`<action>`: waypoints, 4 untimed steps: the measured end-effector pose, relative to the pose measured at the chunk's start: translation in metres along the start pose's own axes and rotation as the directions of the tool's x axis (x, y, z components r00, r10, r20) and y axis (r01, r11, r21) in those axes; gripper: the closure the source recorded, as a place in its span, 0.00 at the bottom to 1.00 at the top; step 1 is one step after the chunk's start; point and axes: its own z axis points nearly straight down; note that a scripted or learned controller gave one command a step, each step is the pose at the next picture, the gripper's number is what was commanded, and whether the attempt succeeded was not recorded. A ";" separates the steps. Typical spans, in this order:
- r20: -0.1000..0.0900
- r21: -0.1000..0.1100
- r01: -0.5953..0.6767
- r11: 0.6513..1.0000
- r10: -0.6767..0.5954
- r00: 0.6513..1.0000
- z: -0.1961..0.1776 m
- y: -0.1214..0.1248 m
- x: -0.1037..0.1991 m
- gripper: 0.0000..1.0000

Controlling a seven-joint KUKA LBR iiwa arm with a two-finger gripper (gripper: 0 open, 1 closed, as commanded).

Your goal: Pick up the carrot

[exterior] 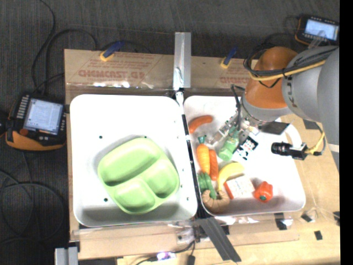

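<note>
A green plate (138, 174) is seen in the left bin (88, 115). In the right bin (287, 164), by its left wall, the carrot (203, 159) is found, with its long side running up and down and a sausage (199, 122) above it. Just to its right the gripper (229, 139) is seen low over a green toy (227, 149). How wide it is cannot be told. A short move left is likely needed

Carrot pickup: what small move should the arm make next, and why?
Probably shift the tool toward the bin divider and a little toward the near edge, so it sits over the carrot. The carrot lies in the right bin beside the divider, and the tool hangs to its right over other toys.
</note>
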 end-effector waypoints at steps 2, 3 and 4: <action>0.014 0.005 0.546 0.837 -0.547 0.837 0.005 -0.091 0.079 1.00; -0.007 0.003 0.784 0.621 -0.784 0.621 -0.090 -0.049 0.140 1.00; -0.015 -0.006 0.945 0.327 -0.945 0.327 -0.100 -0.050 0.098 1.00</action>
